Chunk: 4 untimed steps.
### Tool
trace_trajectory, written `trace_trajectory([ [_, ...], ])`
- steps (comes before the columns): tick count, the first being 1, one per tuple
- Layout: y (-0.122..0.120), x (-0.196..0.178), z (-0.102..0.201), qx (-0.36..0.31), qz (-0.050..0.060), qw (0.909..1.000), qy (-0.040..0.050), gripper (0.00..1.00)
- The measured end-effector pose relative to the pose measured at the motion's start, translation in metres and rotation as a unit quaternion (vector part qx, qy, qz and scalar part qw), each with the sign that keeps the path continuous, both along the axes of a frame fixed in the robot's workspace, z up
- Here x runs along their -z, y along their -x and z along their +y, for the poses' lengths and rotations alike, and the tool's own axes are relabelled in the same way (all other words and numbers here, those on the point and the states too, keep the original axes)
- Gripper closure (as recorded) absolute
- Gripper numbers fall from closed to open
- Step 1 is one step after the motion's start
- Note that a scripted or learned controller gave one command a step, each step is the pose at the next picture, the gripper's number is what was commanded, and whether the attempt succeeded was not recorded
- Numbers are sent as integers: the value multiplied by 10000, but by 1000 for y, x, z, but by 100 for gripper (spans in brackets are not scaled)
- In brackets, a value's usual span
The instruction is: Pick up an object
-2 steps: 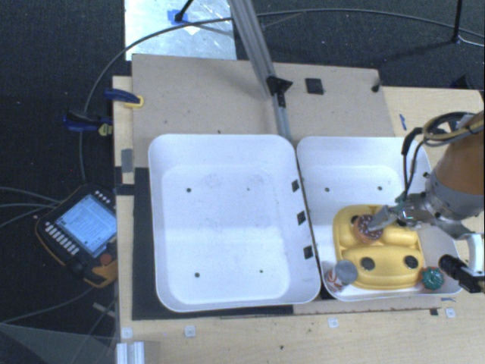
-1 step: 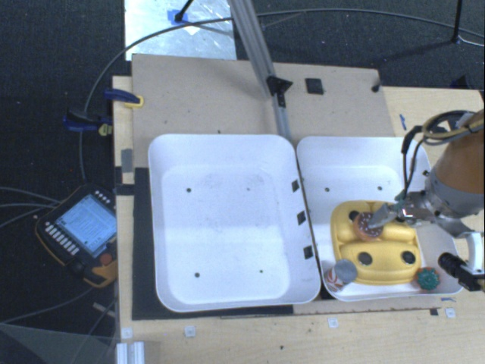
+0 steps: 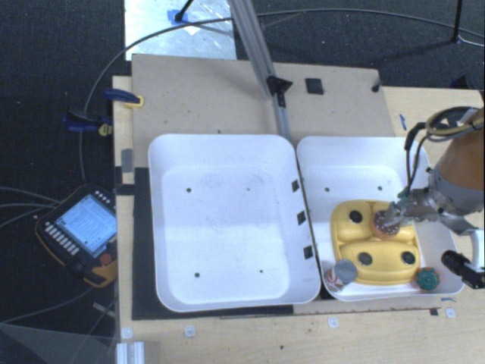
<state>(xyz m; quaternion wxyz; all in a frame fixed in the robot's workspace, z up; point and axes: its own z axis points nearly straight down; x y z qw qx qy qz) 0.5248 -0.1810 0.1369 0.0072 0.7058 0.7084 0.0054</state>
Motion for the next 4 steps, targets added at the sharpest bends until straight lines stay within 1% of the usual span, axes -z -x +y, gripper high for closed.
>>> trace_trajectory([
  [1, -10, -49, -4, -9, 57, 10000, -2, 100],
  [3, -13, -134, -8, -16, 62, 10000, -4, 100],
  [4, -23, -132, 40, -35, 78, 10000, -19, 100],
])
